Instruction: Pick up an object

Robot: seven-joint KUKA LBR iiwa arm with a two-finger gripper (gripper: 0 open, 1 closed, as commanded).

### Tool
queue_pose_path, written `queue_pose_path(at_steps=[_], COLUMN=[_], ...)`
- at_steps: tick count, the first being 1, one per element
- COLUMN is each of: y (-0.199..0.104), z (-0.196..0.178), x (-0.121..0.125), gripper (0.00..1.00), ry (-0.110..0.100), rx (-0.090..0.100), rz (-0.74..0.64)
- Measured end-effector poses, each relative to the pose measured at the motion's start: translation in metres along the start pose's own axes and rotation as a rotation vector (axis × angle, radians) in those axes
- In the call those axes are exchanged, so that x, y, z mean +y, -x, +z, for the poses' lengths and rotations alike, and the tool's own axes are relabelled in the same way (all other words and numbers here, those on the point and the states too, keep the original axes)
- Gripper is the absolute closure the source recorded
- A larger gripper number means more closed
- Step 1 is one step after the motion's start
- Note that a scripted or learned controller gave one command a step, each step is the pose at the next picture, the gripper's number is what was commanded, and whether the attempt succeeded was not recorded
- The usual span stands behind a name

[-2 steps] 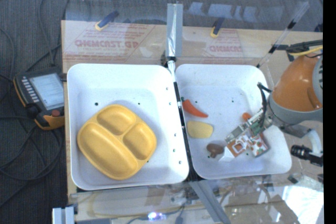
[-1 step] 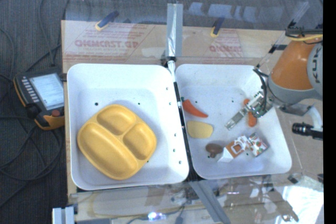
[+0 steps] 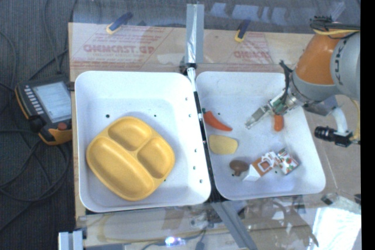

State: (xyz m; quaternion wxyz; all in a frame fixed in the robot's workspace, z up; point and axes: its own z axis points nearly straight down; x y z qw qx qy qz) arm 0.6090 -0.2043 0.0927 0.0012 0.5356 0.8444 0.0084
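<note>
My gripper [image 3: 255,119] reaches in from the right and hangs over the middle of the right bin [image 3: 310,181], pointing down and to the left. A small orange piece [image 3: 278,122] lies just to its right, close under the wrist. An orange-red carrot-like piece [image 3: 217,121] lies to the gripper's left, near the bin's left wall. Nearer the front lie a pale yellow lump [image 3: 223,144], a brown rounded thing [image 3: 238,167] and a small white and red carton [image 3: 273,163]. Nothing shows in the gripper's grasp.
A yellow divided tray [image 3: 130,156] lies in the left bin [image 3: 88,91]. A pendant with a screen [image 3: 45,103] sits on the floor to the left. A metal post [image 3: 194,32] stands behind the seam between the bins.
</note>
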Motion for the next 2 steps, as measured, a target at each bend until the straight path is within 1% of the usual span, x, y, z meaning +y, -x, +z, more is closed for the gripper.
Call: queue_pose_path(at_steps=[1, 2], y=[-0.014, -0.022], z=[-0.002, -0.003], x=[-0.027, -0.038], gripper=[0.00, 0.00], ry=[0.016, 0.020], rx=[-0.001, 0.004], rz=[0.172, 0.356])
